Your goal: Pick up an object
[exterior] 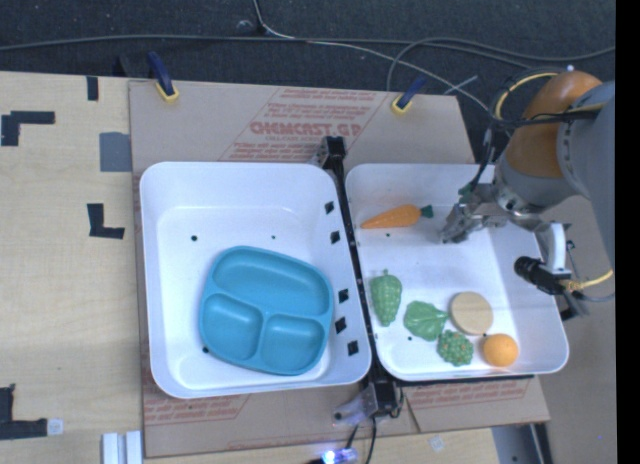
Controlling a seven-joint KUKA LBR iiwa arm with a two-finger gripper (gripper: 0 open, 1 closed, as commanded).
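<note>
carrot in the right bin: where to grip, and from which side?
Grip the carrot across its orange body near the middle, coming straight down from above. It lies flat and roughly level across the view, green top toward the gripper, tapering left. Fingers should close across the narrow width. Nothing crowds it; the bin wall stands clear behind.

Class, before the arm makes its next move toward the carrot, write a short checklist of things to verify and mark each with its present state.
1. Carrot lies free in the right bin: ok.
2. Gripper is beside the carrot, not yet over it: not ok.
3. Nothing held between the fingers: cannot tell.
4. Path from the gripper to the carrot is unobstructed: ok.
5. Other foods, such as the orange, lie well away from the carrot: ok.
</note>
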